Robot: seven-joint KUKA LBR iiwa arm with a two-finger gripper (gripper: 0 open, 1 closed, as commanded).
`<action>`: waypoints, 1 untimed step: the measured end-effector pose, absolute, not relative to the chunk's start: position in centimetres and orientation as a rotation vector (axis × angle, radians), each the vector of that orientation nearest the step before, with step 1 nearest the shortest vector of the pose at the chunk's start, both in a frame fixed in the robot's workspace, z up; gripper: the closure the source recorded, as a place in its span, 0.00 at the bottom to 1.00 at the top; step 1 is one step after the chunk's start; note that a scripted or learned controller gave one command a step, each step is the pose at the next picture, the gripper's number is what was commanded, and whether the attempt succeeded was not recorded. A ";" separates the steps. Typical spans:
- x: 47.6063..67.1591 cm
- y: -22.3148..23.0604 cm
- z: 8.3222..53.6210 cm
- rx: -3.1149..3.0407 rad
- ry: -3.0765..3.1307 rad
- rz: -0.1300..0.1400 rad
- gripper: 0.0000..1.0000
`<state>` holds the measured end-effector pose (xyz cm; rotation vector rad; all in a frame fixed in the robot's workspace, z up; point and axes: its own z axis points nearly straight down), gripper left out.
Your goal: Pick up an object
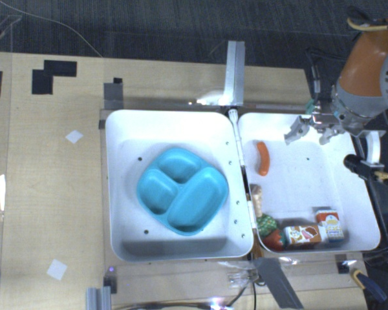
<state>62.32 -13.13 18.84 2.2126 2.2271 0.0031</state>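
Hovering over right bin [368,234] far corner, jaws [313,129] blurred; opening and hold cannot tell.

Left white bin [126,141] held one blue sectioned plate [182,190], three compartments, near its middle. Wooden bench [45,192] carried black square markers [52,75] at far left and a metal divider post [235,73] between the bins.

Blue tray [183,190] — glossy plastic
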 end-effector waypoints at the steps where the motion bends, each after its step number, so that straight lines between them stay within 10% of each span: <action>1: 65.9 -8.9 9.0 2.176 2.258 0.007 0.00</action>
